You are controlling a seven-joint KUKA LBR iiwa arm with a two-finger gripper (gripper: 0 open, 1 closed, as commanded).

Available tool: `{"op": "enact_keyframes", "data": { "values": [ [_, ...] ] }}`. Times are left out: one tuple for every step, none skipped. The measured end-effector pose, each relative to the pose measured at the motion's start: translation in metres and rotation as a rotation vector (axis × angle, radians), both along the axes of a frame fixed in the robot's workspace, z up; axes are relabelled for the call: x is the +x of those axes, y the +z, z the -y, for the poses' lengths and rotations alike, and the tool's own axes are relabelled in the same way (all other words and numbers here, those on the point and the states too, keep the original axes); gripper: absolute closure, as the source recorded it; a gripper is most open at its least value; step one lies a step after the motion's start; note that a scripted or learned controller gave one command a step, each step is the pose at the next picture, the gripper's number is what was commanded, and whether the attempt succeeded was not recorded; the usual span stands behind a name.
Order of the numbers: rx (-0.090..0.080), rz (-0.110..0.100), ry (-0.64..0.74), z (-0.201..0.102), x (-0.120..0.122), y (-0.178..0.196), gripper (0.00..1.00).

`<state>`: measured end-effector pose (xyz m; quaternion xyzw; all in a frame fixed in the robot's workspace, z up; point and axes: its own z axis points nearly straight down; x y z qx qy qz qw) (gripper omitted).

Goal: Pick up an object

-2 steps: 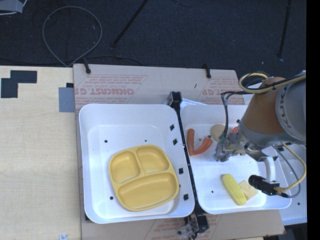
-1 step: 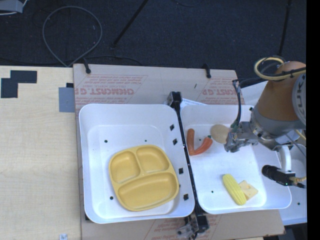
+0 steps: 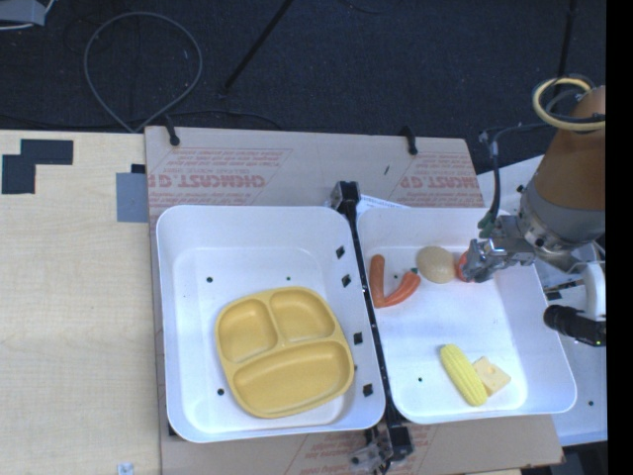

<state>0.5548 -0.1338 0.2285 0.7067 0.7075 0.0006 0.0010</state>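
My gripper [image 3: 477, 263] is low over the right bin [image 3: 539, 389], near its far right side. A small red object [image 3: 462, 266] shows right at its tip, partly hidden by it, so I cannot tell whether it is held. A beige round piece [image 3: 434, 263] lies just left of the red one. Further left are an orange carrot-like stick [image 3: 377, 275] and a curved orange-red piece [image 3: 402, 289]. A yellow corn cob [image 3: 462, 373] and a pale yellow cheese wedge [image 3: 492, 375] lie near the bin's front.
The left bin [image 3: 188, 265] holds a yellow divided plate [image 3: 284, 350]. A black divider [image 3: 358, 295] runs between the bins. The arm's grey body and orange band [image 3: 574, 171] stand over the right bin's far right corner. Cardboard lies behind the bins.
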Motion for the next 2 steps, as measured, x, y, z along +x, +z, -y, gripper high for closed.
{"op": "enact_keyframes", "data": {
  "values": [
    [0.001, -0.003, 0.0, 0.001, 0.0, 0.007, 1.0],
    [0.002, -0.005, 0.003, -0.051, 0.015, -0.002, 1.0]
  ]
}}
